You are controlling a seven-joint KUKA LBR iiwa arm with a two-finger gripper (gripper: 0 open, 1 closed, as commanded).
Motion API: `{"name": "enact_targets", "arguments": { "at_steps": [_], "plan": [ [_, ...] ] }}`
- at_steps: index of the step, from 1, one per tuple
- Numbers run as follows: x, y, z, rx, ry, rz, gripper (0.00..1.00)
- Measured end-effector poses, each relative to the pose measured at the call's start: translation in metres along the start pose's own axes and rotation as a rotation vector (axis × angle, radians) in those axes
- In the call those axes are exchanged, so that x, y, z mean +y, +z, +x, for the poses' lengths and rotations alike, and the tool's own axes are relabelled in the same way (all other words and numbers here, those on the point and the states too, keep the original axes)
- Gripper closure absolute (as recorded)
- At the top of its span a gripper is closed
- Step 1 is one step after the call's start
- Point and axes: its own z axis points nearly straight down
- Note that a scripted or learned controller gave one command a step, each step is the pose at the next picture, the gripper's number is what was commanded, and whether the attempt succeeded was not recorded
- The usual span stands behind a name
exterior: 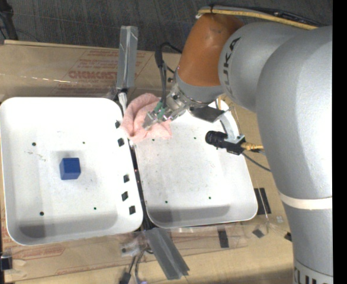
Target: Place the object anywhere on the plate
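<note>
Pincer [161, 112] sits low at the far left corner of the right bin [238, 188], its tips right at the top of a crumpled pink cloth [144, 125]. Cannot tell whether it is spread or pinching fabric; the tips blur into the folds.

Cloth lies bunched against the bin's far left wall, partly riding up over the rim beside the left bin [19, 158].

No plate can be made out with certainty; only white bin floors show. That is the first risk: the drop target is unclear from here.

Other risks, as judgement:
- soft cloth may give only a thin fold, slipping out on lift;
- trailing fabric could snag on the rim or the divider between bins;
- corner position leaves little room, so tips may strike the wall.

Blue cube [70, 168] sits alone in the left bin, well apart.
</note>
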Motion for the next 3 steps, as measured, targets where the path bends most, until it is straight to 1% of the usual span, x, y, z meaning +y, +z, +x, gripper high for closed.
{"name": "enact_targets", "arguments": {
  "at_steps": [1,3],
  "plan": [
    [0.001,-0.040,0.001,0.001,-0.008,0.000,1.00],
    [0.002,-0.025,0.098,0.003,-0.820,0.002,1.00]
  ]
}}
